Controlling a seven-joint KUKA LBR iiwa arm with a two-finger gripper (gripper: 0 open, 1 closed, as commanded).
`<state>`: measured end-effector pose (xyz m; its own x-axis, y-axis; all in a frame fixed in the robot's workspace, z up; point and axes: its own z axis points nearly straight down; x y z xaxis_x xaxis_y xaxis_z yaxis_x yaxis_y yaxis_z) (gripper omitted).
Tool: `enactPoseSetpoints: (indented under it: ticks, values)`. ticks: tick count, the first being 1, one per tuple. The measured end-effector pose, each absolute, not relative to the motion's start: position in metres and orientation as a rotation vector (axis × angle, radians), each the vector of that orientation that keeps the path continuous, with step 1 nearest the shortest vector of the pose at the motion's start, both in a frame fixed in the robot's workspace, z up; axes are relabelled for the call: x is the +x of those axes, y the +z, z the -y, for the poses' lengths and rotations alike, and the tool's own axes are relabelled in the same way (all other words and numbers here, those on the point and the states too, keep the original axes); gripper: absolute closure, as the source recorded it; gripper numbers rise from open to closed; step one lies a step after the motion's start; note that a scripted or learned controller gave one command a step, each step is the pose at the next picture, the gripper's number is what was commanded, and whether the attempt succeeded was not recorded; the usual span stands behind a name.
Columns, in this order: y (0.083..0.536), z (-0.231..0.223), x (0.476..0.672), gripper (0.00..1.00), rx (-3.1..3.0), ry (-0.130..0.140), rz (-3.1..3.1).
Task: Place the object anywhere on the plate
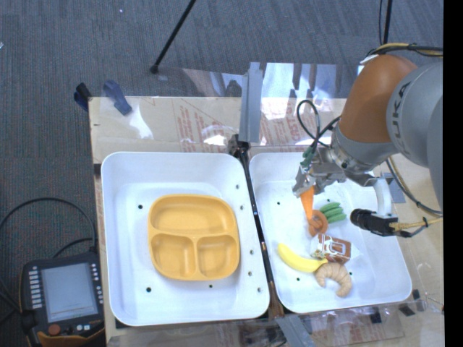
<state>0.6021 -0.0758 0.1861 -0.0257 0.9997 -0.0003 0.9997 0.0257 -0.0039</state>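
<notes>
Carrot [312,210], a smooth orange toy that tapers to a rounded end, hangs at a slant in the right bin [383,280], its upper end caught between the fingers [304,186] of the gripper [309,182], which close narrowly on it; its lower, thicker end reaches down to the cluster of toy food and seems to touch the things there, though whether it rests on them or hangs just clear cannot be told. Just beside the carrot's lower end lies a small bunch of green beans [332,212], ridged and glossy. Below them sits a small printed packet [332,249] in brown and white, then a curved yellow banana [300,259] with a smooth plastic sheen, and a tan croissant [334,276] with a lumpy, segmented crescent shape at the near corner. The arm's wrist is grey metal under a rounded orange band [376,96], with black cables looping beside it. The left bin [123,194], shallow and white with rounded corners, holds the plate [194,237], a matte yellow plastic tray with soft corners and three compartments, one long across the far side and two smaller at the near side. The plate lies well apart from the carrot, across the divider between the bins. Both bins rest on the desk [188,118], a pale board under a sheet of shiny clear film.
</notes>
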Motion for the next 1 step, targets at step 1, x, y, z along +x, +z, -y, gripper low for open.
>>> enactPoseSetpoints:
  ticks: [1]
  values:
    - [0.1854,0.0086,0.6212,1.00,-2.168,0.004,2.269]
